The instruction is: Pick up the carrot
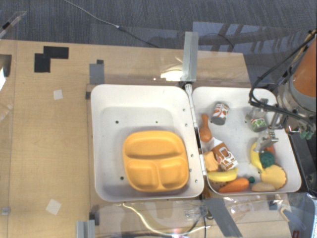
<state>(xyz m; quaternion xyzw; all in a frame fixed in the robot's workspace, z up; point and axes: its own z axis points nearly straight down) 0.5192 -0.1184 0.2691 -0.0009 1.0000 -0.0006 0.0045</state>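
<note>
Clearly crowded: right shallow white plastic bin point(233, 100), grey two-finger gripper point(271, 138) over its right side, finger state unreadable. Small orange carrot point(235, 185) at front wall, touching yellow banana point(222, 175); risks grabbing the neighbour.

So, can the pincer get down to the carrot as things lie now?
Probably yes, though it is tight. The carrot lies uncovered from above at the right bin's front edge, but a banana touches its far side and the bin wall runs close by. The pincer hangs above other items further right.
</note>
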